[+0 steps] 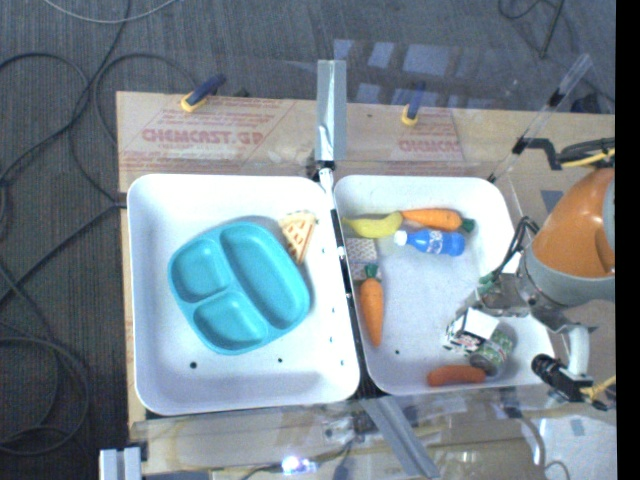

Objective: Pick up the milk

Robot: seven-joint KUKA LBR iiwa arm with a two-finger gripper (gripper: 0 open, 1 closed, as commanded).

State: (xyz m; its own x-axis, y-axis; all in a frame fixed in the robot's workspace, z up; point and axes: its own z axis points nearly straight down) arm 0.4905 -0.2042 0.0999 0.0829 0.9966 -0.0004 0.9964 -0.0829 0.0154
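Nearest the camera, at the bottom of the right bin [500, 200], a reddish sausage [456, 375] lies along the front wall. Just above it the gripper [478, 334] hangs low over the bin's front right corner, reaching in from the right under the arm [578, 243] with its orange band. A small white carton — the milk [470, 330] — sits tilted right at the gripper's tip, with a small greenish can-like thing [497, 347] touching it on the right. Whether the fingers are spread or pressed together I cannot tell, and it is not clear that the carton is between them.

Further back, a carrot [372, 309] lies lengthwise along the right bin's left wall, well apart from the milk. Beyond it, near the back wall, a blue and white bottle [432, 241] lies on its side; just behind it are a second carrot [433, 218] and, to the left, a yellow banana [374, 226].

In the left bin [150, 298] a blue divided plate [240, 285] with three compartments takes up the middle, and a pizza slice [298, 234] leans at its back right edge, near the wall between the bins.

Behind both bins the bench [220, 138] carries two yellow and blue clamps [202, 93] — one at the left, one over the right bin.
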